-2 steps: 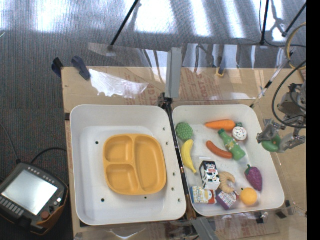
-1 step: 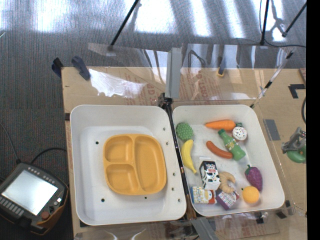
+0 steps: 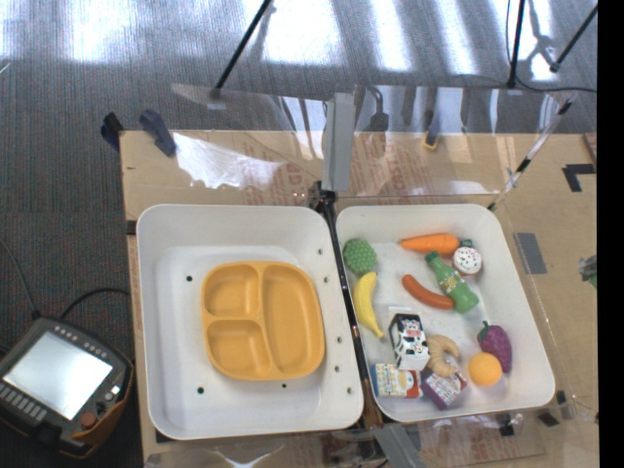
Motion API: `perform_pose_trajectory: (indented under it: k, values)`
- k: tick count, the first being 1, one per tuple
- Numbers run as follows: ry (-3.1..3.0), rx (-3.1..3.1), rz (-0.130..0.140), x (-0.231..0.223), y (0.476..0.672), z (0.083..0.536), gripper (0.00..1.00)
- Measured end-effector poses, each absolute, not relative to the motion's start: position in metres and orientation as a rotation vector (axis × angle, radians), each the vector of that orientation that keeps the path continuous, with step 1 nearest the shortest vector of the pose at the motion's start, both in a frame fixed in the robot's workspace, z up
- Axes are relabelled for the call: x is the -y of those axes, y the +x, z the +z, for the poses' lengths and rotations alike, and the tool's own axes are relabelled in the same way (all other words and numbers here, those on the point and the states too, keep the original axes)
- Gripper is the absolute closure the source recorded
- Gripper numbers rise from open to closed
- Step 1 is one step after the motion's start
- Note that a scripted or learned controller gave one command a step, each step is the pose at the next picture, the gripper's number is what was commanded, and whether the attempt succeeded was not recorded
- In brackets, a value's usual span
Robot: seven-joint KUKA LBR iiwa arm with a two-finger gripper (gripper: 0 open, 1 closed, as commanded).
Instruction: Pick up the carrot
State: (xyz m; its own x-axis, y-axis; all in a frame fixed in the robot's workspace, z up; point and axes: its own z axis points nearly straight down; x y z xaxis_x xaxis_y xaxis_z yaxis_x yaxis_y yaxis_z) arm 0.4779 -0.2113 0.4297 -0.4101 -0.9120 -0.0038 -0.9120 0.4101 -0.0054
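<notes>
Camera view, looking down at a slant on the desk [image 3: 224, 169], takes in two shallow white bins side by side. The carrot [image 3: 430, 244] lies on its side near the far rim of the right bin [image 3: 531, 354], its thick end toward the right, where it sits just beside a small white ball with coloured dots [image 3: 467, 259]. No claw appears over either bin, so its state cannot be told, and the carrot's place relative to it cannot be given.

Left of the carrot rests a knobbly green ball [image 3: 359, 255]. Below that, a banana [image 3: 366, 303] curves along the bin's left side. A red sausage [image 3: 427, 292] lies slanted near the middle, beside a green bottle [image 3: 451, 281] that reaches up toward the dotted ball. Nearer the front stand a small milk carton with cow markings [image 3: 409, 340], a bagel [image 3: 444, 351] just beside it, a small white and blue box [image 3: 395, 380] and a purple packet [image 3: 442, 389]. An orange [image 3: 485, 369] sits at the front right, touching or nearly touching a bunch of purple grapes [image 3: 495, 343].

The left bin [image 3: 161, 232] holds a yellow divided tray [image 3: 262, 319] with three compartments, lying flat near the bin's middle.

A handheld control pendant [image 3: 60, 380] sits on the floor at the lower left.
</notes>
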Motion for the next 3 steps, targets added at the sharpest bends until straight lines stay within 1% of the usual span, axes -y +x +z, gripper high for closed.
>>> perform_pose_trajectory:
  k: [1, 2, 3]
  values:
    - [-1.929, -2.478, 0.012, 0.212, 0.476, 0.358, 1.00]
    - [-2.101, -2.329, 0.000, 0.211, 0.478, 0.415, 1.00]
    - [-2.501, -1.896, 0.013, 0.209, 0.478, 0.326, 1.00]
